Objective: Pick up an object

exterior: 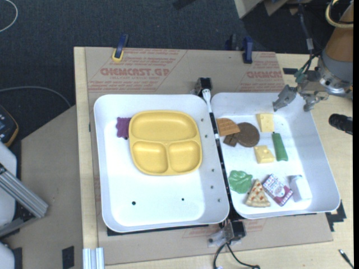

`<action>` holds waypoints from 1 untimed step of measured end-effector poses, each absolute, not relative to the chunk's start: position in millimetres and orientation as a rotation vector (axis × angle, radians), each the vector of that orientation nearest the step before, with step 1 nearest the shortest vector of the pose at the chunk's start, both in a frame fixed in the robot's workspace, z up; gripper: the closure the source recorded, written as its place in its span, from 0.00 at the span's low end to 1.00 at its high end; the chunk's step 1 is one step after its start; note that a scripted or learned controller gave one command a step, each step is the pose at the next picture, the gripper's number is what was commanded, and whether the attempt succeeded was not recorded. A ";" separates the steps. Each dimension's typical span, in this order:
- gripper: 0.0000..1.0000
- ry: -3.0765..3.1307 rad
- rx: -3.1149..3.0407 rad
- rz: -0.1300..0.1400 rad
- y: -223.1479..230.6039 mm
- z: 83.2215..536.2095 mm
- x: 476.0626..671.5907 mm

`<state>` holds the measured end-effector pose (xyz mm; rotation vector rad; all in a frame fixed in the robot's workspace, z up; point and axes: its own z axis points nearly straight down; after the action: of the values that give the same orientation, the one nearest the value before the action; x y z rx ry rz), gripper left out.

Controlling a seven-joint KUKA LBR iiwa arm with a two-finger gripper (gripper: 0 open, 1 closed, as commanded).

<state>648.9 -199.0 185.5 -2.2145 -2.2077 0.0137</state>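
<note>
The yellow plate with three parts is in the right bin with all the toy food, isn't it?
Not quite. The camera view shows the yellow plate in the left bin. The toy food, like the pizza slice, is in the right bin.

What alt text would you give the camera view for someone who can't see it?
A robot arm's open pincer hangs over the back edge of the right white bin, which holds toy food: cheese cubes, a green stick, a brown cookie and a pizza slice. The left bin holds a yellow divided tray.
</note>
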 end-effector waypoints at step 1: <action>0.00 -2.221 -2.221 0.000 -198.5 195.7 652.4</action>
<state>652.4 -198.5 195.7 -2.2207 -2.2209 0.0003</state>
